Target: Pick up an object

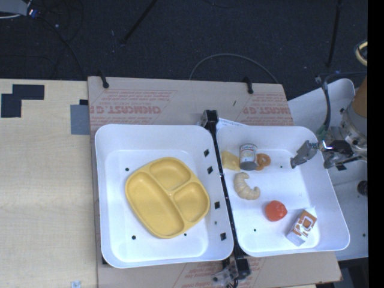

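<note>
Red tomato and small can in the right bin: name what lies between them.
In the camera view, the croissant lies on the bin floor between the small can and the red tomato, slightly left of the straight line joining them.

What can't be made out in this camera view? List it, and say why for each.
- Pincer, camera view: too small and blurred to tell how its fingers are set.
- Arm: cut off by the right side of the frame.
- Small can: label too small to read.
- Carton: printing too small to read.
- Yellow piece: partly behind the can, identity unclear.
</note>
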{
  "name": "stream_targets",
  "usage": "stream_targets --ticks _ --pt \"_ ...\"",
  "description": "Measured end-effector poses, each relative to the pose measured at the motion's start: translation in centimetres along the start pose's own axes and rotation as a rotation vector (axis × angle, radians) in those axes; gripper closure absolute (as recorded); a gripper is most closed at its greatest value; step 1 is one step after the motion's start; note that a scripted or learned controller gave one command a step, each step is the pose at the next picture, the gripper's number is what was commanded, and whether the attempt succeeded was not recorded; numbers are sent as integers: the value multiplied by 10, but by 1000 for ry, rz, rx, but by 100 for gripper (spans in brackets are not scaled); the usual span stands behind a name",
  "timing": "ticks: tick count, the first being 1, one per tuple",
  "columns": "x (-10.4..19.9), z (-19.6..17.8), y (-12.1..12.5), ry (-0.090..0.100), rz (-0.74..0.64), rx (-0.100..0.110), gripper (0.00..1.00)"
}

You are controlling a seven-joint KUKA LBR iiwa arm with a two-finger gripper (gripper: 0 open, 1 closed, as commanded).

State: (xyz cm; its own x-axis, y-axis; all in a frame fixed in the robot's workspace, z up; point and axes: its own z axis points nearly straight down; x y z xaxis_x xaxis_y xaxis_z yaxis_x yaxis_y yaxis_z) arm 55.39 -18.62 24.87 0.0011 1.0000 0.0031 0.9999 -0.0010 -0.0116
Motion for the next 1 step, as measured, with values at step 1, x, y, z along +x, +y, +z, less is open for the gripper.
stream_targets --ticks 1 --pt "0 -5 2 -2 -2 -8 0"
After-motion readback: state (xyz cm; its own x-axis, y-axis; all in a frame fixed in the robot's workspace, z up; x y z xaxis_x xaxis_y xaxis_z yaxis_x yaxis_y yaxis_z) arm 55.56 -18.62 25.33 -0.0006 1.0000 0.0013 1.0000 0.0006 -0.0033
